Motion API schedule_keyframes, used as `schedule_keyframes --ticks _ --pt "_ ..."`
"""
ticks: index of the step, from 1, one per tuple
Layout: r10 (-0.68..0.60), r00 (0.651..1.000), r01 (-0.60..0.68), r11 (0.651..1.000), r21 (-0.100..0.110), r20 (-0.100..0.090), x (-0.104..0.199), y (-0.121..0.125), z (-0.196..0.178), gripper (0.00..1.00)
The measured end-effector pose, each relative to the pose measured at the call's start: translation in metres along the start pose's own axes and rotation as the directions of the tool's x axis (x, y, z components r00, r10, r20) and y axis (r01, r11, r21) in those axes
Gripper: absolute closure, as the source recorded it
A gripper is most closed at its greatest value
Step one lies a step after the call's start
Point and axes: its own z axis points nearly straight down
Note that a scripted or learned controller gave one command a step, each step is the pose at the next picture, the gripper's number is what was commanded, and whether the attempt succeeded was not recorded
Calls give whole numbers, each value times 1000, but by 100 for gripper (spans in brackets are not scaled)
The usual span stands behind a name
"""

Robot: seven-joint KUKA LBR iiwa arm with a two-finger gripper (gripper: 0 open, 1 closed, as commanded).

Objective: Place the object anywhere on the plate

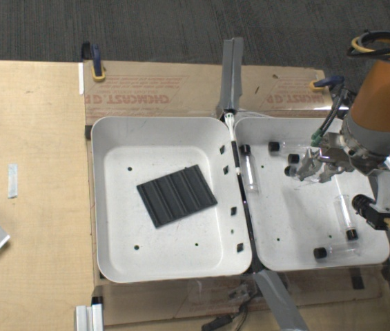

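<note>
I see a pale wooden tabletop (36,129) under two shallow white bins, dark ribbed rectangular plate (177,195) lying in the left bin (112,254), grey carpet (181,12) behind, jaws over the right bin (277,257), their width I cannot tell

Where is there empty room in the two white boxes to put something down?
Left bin: bare floor all around the dark ridged plate, widest toward the front. Right bin: open middle floor; crowded near the gripper and by clear tubes along the edges.

a robotics lab or test workshop: two white bins (112,267) sit on a bench lined with taped-down cardboard (181,92) held by clamps (94,61), grey carpet (181,12) beyond the far edge, and cables (374,43) loop at far right.
</note>
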Motion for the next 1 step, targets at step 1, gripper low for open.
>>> schedule_keyframes --ticks 1 --pt "-130 991 130 991 0 0 76 14 15 100"
